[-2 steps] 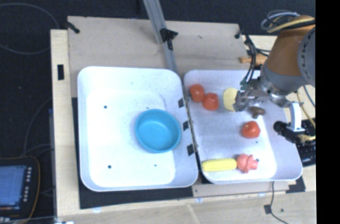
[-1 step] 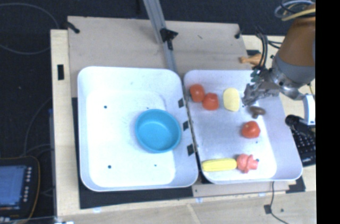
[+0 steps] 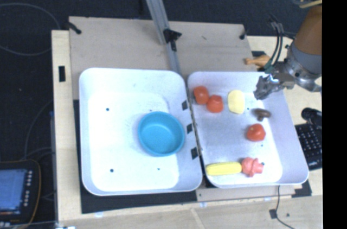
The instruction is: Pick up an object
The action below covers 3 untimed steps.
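Gripper hangs over the far right part of the right bin; whether its jaws are apart or together cannot be told. Just left of it lies a pale yellow piece, with two red-orange items further left. A small brown thing and a red ball lie nearer. A blue bowl sits in the left bin.
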Tool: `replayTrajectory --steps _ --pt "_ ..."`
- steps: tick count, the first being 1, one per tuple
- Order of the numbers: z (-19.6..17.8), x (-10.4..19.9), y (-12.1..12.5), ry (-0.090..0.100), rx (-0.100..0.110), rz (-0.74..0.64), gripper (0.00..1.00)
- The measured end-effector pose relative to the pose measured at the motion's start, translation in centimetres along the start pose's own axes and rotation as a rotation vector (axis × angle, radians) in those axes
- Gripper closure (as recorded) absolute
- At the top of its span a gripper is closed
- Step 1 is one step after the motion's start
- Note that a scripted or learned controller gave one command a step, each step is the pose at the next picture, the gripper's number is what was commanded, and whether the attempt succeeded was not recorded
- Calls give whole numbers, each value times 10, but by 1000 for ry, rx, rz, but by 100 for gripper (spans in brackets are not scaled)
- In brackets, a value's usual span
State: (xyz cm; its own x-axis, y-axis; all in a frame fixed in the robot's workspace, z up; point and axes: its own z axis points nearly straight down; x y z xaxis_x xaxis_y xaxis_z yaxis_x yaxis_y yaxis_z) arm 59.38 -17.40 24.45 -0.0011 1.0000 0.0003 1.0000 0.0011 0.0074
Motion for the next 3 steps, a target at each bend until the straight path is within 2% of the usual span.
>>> replayTrajectory --steps 2,3 --pt "-16 103 37 2 5 -9 100" --pt "1 153 53 -1 4 -7 100"
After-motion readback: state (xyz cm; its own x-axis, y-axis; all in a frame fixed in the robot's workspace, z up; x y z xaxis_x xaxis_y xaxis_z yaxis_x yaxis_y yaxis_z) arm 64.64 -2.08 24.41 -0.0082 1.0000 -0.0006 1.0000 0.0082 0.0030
